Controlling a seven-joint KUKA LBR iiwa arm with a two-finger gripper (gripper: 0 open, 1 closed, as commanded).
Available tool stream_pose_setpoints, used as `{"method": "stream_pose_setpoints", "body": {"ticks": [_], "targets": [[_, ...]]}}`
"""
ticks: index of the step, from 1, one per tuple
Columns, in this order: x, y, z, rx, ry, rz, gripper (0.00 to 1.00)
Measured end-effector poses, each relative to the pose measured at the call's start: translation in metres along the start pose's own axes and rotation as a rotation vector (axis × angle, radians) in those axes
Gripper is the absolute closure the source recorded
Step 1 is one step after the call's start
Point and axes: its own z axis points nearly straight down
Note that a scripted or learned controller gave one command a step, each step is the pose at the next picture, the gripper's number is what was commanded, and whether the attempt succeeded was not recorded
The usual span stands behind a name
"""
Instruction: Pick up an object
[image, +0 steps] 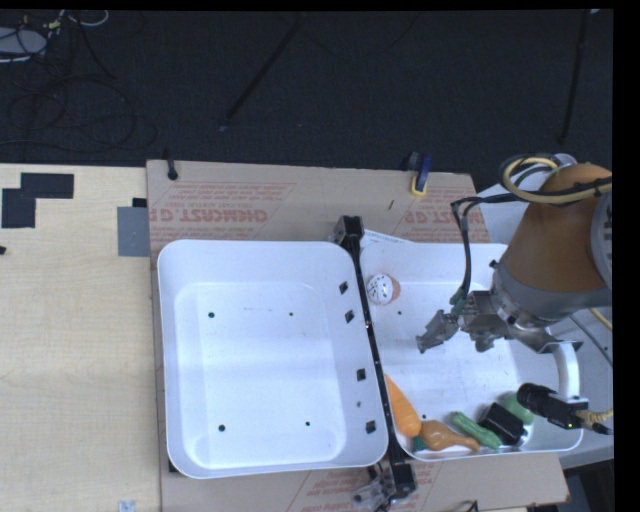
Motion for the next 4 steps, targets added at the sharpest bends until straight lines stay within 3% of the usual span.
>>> {"method": "stream_pose_setpoints", "body": {"ticks": [1,2,3,4], "targets": [[0.087,0.039,0.014,-0.002,0.003,-0.009,0.0],[0.153,0.12,0.013,-0.007,0.001,-0.007,0.0],[0.149,0.117,0.004,0.001,-0.001,-0.003,1.0],[0.167,0.129,-0.02,-0.005,-0.001,-0.002,1.0]]}}
